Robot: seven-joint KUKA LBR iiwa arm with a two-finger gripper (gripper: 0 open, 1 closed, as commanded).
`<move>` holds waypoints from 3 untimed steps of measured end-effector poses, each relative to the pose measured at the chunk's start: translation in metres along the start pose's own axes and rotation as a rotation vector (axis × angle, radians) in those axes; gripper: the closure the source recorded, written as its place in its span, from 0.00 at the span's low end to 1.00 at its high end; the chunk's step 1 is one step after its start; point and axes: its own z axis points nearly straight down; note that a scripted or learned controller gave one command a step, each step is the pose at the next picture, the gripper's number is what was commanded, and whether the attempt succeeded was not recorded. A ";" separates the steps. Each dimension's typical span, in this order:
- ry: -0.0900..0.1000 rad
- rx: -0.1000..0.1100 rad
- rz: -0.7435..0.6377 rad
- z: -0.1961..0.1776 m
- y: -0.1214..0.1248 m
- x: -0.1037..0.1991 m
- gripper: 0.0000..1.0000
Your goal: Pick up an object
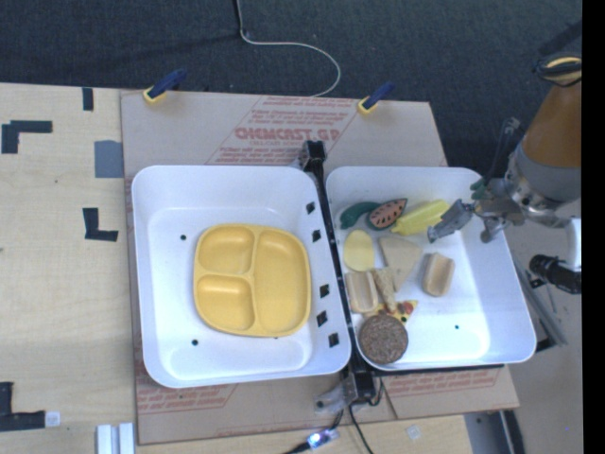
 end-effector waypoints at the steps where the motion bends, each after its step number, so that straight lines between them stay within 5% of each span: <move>1: -0.003 -0.014 -0.004 -0.009 0.003 0.001 0.00; 3: -0.003 -0.010 -0.004 0.095 0.016 -0.011 0.00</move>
